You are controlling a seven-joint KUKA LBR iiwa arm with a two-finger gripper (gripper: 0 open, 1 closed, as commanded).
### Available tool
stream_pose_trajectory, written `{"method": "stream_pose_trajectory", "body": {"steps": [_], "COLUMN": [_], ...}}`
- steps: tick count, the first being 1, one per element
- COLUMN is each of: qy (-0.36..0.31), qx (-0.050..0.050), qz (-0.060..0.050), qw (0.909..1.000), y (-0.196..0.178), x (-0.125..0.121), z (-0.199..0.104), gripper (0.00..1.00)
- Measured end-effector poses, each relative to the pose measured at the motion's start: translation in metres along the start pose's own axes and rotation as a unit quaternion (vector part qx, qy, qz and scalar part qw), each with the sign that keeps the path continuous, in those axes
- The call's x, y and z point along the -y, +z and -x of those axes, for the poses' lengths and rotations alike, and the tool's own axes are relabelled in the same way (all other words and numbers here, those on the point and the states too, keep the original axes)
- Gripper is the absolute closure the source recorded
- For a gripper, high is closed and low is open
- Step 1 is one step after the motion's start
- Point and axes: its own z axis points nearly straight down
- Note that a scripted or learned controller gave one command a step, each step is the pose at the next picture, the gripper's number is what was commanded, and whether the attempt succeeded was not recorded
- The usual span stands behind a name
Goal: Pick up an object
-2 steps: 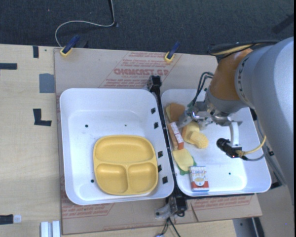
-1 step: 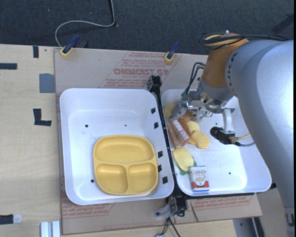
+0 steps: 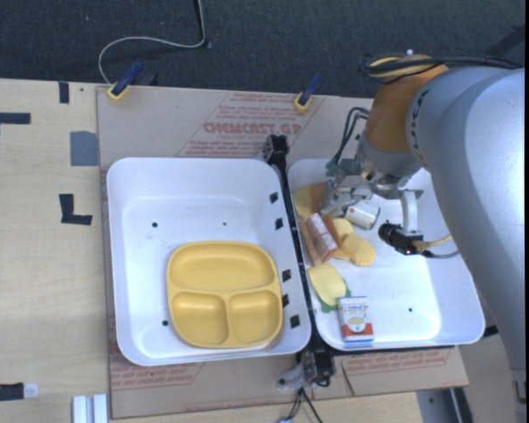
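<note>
My gripper (image 3: 342, 197) hangs low over the back left of the right bin (image 3: 441, 311), under the orange band of the arm (image 3: 393, 122). It is right above a cluster of toy food: a yellow piece (image 3: 307, 199), a reddish-brown sausage-like piece (image 3: 321, 239) and a small white cylinder (image 3: 362, 214). A yellow corn-like piece (image 3: 362, 253) lies just in front of these. Closer to the front lie a yellow-green lemon-like piece (image 3: 328, 282) and a small white carton with a red and green label (image 3: 355, 317). The gripper hides part of the cluster.
The left bin (image 3: 141, 192) holds a yellow divided plate (image 3: 225, 291) in its front half. A black divider (image 3: 286, 227) runs between the bins. The big grey arm body (image 3: 489, 192) covers the right bin's right side. Cables trail from the wrist.
</note>
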Motion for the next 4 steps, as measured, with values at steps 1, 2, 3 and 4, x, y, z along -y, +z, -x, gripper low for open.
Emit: {"method": "stream_pose_trajectory", "body": {"steps": [1, 2, 3, 4], "qy": [0.000, -0.003, -0.003, -0.003], "qx": [0.000, 0.000, 0.000, 0.000], "qz": [0.000, 0.013, 0.014, 0.014], "qw": [1.0000, 0.9999, 0.9999, 0.9999], "y": [0.000, 0.009, 0.008, 0.008], "x": [0.000, -0.021, -0.014, -0.015], "z": [0.000, 0.009, 0.009, 0.011], "gripper": [0.00, 0.00, 0.00, 0.00]}}
